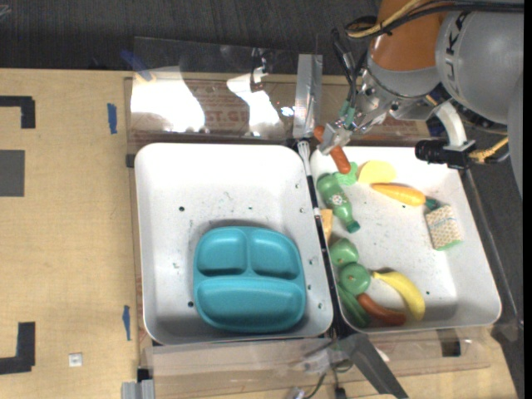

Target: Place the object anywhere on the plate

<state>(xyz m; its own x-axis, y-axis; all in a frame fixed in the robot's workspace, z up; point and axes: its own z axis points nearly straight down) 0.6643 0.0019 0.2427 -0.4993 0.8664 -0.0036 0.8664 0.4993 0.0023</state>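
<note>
Camera view, 1 teal plate (249, 279), 2 white bins (166, 181), 1 gripper (339, 133)

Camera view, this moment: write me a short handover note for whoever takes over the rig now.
Gripper: over the top left corner of the right bin, close above an orange carrot-like piece; the view does not settle whether it grips anything.
Plate: teal, three compartments, in the left bin, nothing on it.
Other toy food, including a banana and a green bottle, lies in the right bin.
Done: nothing placed yet.
Left: secure one object and set it on the plate.
</note>
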